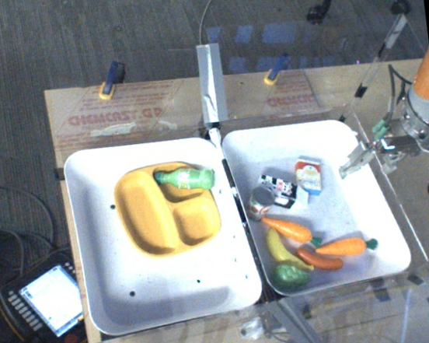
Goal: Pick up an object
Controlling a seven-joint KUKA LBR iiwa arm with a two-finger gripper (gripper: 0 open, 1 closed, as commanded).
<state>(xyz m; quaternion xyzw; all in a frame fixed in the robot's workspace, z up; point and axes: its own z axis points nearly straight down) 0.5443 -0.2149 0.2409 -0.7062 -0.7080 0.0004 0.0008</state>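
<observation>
The right bin (327,132) holds a small white and red carton (308,177), a black and white packet (280,187), a silver can (262,198), two orange carrots (288,230) (343,248), a red chilli (321,261), a yellow banana (278,248) and a green vegetable (291,275). My gripper (356,160) hangs over the right bin's right rim, to the right of the carton and apart from it. Nothing shows in its grasp. A yellow divided tray (165,212) lies in the left bin (99,245), with a green bottle (187,179) on the tray's top edge.
A metal post (211,89) stands behind the seam between the bins. Two clamps (110,78) (276,70) grip the bench's back edge. The arm's orange band (424,78) is at the far right. A tablet (49,300) lies on the floor at left.
</observation>
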